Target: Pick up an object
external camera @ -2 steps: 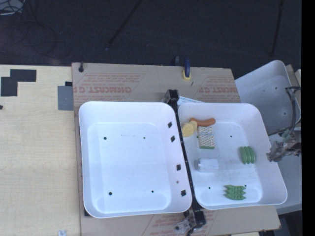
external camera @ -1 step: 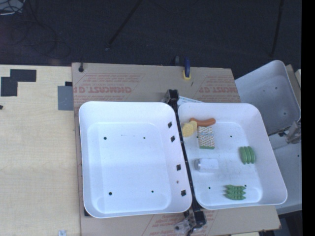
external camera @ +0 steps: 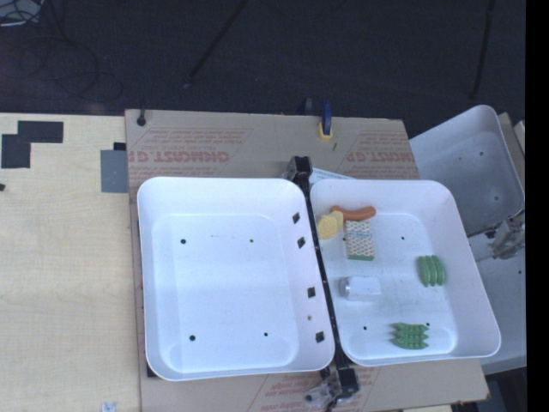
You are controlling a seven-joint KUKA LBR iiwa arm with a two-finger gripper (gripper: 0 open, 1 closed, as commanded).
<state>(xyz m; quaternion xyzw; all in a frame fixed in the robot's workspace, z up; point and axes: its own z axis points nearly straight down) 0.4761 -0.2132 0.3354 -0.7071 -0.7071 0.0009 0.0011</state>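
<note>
The right white bin (external camera: 477, 292) holds several small objects. An orange sausage-shaped piece (external camera: 354, 214) lies near its back wall, with a yellow lump (external camera: 329, 225) just left of it. A speckled rectangular block (external camera: 360, 241) sits below the orange piece. A pale, whitish block (external camera: 358, 287) rests near the middle of the bin. On the right lies a ribbed green piece (external camera: 431, 270). A green pod-like piece (external camera: 410, 336) lies by the front wall.
The left white bin (external camera: 147, 273) stands beside the right one, joined by a black divider with clips (external camera: 310, 264). Both rest on a brown board (external camera: 223, 148). A grey metal plate (external camera: 470, 157) sits at the back right.
</note>
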